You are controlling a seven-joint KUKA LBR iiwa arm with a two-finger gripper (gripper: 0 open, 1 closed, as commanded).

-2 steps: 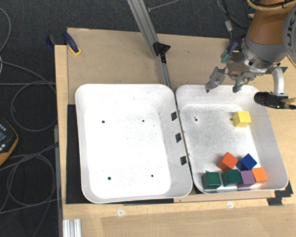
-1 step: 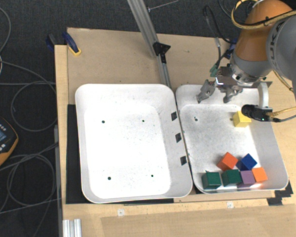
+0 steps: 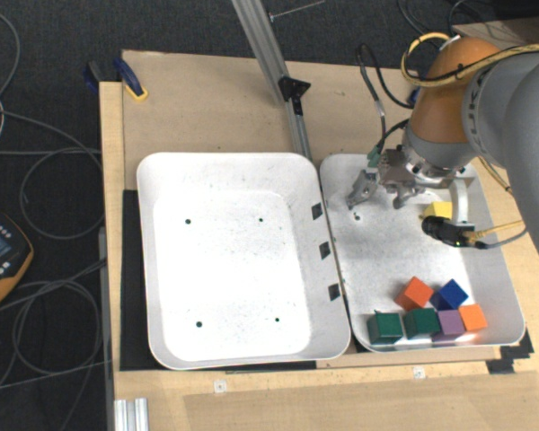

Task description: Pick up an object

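Grey arm (image 3: 512, 97), orange band (image 3: 449, 97) above wrist, yellow-black cables, metallic end effector (image 3: 377, 191).

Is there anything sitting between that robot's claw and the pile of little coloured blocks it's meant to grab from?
Nothing visible does. The two-finger gripper hangs over the upper part of the right white bin. The cluster of small coloured cubes sits in that bin's lower corner, with bare bin floor between them.
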